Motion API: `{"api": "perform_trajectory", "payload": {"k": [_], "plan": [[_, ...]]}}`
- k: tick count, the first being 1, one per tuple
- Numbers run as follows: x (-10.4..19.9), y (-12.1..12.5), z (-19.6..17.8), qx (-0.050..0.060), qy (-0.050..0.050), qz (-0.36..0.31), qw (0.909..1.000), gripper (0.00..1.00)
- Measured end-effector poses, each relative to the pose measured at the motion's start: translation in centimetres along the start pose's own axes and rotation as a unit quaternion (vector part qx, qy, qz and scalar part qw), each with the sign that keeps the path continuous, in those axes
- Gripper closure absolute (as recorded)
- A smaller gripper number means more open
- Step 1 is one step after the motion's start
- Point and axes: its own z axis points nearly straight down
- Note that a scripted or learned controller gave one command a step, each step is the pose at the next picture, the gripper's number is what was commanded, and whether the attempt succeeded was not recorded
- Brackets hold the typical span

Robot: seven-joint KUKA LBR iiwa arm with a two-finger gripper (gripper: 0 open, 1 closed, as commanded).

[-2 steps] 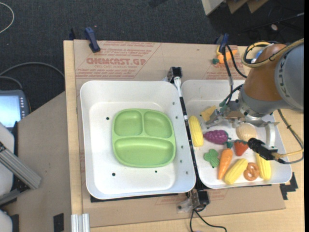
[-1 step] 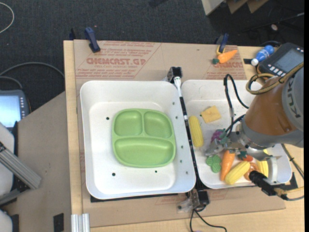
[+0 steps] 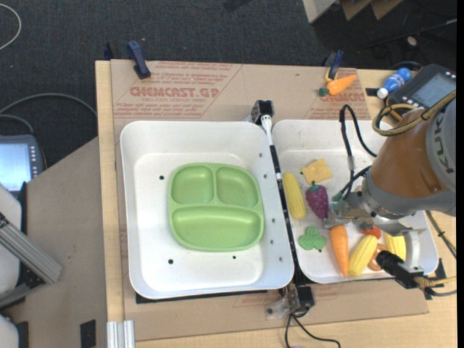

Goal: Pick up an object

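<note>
Carrot (image 3: pixel 338 249), the orange toy lying near the front of the right bin (image 3: pixel 312 270), looks like the most reachable pick. It seems light, rigid, smooth plastic, likely to slip, so a grasp across its thicker upper half should hold better than one at the tapered tip. A green leafy piece (image 3: pixel 313 239) touches its left side and a yellow corn cob (image 3: pixel 362 254) lies just beside its right, leaving little room. Just beyond the carrot's top, the gripper (image 3: pixel 341 210) is low in the bin beside the purple grapes (image 3: pixel 317 200), with the grey and orange arm (image 3: pixel 406 165) bent steeply down from the right. Whether the gripper is released or clenched I cannot tell; nothing is visibly held. Farther back lie another corn cob (image 3: pixel 293 194) and a yellow wedge (image 3: pixel 317 171).
</note>
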Motion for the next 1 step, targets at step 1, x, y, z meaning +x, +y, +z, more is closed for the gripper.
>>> {"api": "perform_trajectory", "payload": {"k": [1], "plan": [[3.78, 6.55, -9.57, -0.005, 0.0, -0.004, 1.0, 1.0]]}}
